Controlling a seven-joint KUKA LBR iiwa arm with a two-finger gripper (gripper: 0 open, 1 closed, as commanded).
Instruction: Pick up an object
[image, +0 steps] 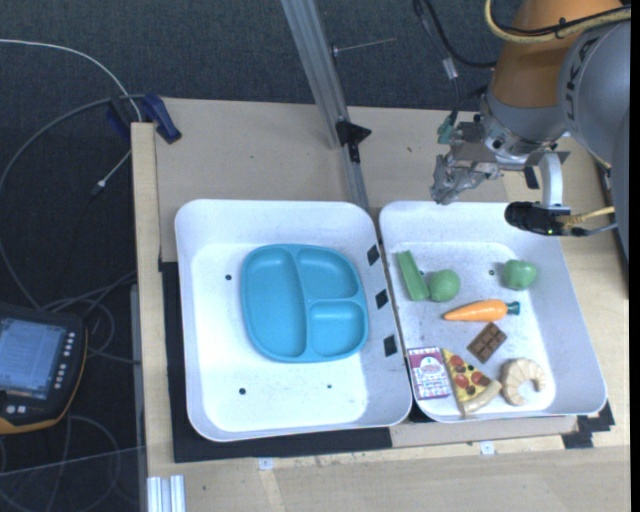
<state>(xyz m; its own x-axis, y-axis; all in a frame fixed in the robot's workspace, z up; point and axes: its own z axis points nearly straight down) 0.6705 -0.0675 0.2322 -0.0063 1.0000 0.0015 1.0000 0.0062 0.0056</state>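
My gripper (447, 188) hangs above the far rim of the right bin (590, 330), with nothing visibly between its fingers. In that bin lie a green stick-shaped piece (410, 275), a green ball-like fruit (443, 286), a second green fruit (519, 273), an orange carrot (481, 311), a brown chocolate piece (487, 342), a small red carton (428, 373), a pizza slice (470, 381) and a croissant (525, 380). All of these objects rest on the bin floor, nearer the camera than the gripper.
The left bin (205, 330) holds a blue divided plate (302, 301). A slanted metal pole (322, 80) rises behind the bins. A black camera-like device (535, 217) sticks out beside the wrist over the right bin's far edge. Cables and a handheld pendant (35, 365) lie left of the bench.
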